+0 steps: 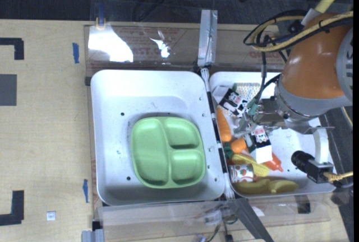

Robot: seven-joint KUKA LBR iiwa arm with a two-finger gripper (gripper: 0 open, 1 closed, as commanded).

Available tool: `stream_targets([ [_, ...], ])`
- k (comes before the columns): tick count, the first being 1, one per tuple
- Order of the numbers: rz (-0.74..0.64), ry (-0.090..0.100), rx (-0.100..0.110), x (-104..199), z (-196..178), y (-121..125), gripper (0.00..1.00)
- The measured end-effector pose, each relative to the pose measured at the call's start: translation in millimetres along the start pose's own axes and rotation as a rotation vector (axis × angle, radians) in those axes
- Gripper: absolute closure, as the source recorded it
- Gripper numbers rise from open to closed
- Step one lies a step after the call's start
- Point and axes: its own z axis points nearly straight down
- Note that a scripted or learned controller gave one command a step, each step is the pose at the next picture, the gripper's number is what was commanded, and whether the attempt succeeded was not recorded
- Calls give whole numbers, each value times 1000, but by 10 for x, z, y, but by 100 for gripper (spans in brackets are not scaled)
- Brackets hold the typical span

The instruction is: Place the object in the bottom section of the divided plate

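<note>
Toys (249, 151) are lying piled in my right bin (320, 140), and my gripper (252, 117) is hanging over them. I cannot tell its grip. I am picking one, aiming for the green plate (167, 151).

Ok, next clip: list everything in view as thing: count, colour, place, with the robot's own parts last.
bins: two, white, side by side on the bench
divided plate: one, green, in the left bin
carrot: one, orange, left edge of the right bin
banana: one, yellow, near edge of the right bin
other toy items: several, mixed colours, piled in the right bin
arm: one, grey with orange band, over the right bin
gripper: one, down among the pile
</note>
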Motion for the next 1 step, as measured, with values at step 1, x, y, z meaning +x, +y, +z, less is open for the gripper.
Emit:
stream_targets([
  [1, -307, 2, 4, 828, 812, -5, 100],
])
